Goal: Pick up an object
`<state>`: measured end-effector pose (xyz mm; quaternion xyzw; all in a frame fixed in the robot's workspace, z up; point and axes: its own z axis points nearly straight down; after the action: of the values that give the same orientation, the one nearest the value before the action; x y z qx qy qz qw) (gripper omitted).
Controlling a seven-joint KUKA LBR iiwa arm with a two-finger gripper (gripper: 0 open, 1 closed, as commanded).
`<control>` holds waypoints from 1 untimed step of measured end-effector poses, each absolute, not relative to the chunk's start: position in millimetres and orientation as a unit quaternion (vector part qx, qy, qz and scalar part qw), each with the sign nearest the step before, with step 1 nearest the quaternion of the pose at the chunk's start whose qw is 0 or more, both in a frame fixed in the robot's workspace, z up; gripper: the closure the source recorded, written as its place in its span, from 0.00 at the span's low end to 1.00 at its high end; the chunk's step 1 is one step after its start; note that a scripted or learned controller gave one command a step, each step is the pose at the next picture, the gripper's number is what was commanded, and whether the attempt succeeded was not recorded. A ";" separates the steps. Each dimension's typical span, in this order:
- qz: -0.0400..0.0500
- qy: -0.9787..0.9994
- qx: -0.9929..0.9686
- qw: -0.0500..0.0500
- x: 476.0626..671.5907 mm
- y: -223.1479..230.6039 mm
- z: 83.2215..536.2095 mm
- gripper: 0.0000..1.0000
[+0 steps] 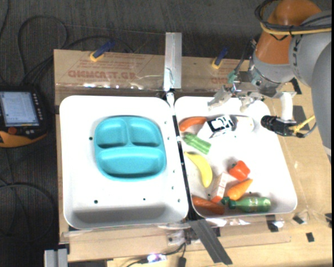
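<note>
Camera view shows toy food in the right bin [278, 166]: a banana [201, 168], a green bottle [249, 204], an orange pepper [239, 169]. Above that bin's far edge hangs the end effector [234, 99], fingers spread wide, holding nothing. The arm [284, 32] bends in from the right. A blue tray [130, 147] sits in the left bin [78, 193].

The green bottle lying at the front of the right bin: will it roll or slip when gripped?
The green plastic-looking bottle lies on its side and looks round, so a push would probably roll it. Its glossy surface may slip between fingers. The orange carrot-shaped toy touching it might shift too.
</note>
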<state>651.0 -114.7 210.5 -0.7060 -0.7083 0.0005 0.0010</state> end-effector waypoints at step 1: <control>0.000 -0.708 -0.706 -0.001 608.9 -101.4 94.4 0.00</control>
<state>608.9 -101.4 94.4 -0.7063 -0.7080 0.0000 -0.0009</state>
